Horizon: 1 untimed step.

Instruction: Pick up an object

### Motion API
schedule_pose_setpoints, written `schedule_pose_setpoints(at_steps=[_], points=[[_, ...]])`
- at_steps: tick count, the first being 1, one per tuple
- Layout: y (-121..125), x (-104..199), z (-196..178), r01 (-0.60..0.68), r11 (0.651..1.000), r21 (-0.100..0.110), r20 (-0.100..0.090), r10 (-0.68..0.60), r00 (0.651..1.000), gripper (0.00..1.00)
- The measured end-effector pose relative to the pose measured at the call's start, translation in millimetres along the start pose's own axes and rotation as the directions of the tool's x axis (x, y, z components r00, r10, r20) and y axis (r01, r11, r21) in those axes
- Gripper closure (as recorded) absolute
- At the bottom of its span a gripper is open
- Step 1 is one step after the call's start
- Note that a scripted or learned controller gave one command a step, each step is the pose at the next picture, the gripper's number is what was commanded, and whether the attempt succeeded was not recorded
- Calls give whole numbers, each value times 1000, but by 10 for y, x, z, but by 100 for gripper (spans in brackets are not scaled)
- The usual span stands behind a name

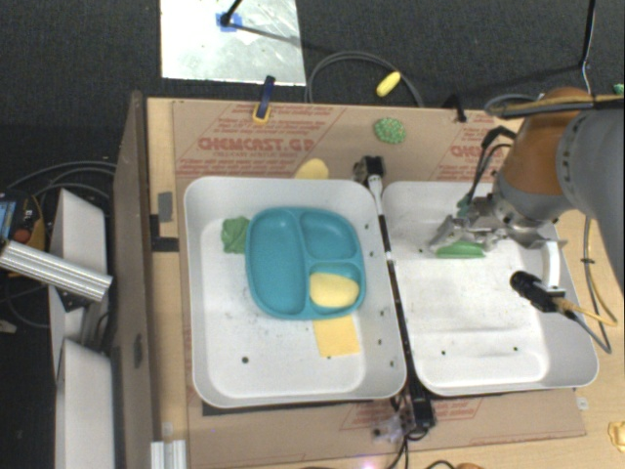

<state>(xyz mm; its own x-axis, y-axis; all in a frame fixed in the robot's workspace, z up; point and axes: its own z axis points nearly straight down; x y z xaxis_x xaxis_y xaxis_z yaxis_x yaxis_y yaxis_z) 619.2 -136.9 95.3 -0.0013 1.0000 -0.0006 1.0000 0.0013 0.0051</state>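
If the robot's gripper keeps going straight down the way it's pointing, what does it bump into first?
Probably the green thing lying in the right bin. The gripper sits right above it, pointing down. How much gap is left between them is hard to tell.

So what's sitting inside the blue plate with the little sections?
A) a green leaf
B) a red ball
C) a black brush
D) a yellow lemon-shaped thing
D: a rounded yellow lemon-shaped object lies in the lower right compartment of the teal divided plastic plate in the left white bin; the green leafy piece sits outside the plate by its upper left edge.
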Motion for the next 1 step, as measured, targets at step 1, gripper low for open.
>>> schedule_pose_setpoints(at_steps=[1], points=[[-436, 608, -945, 8, 1000, 1, -3, -8, 1000, 100]])
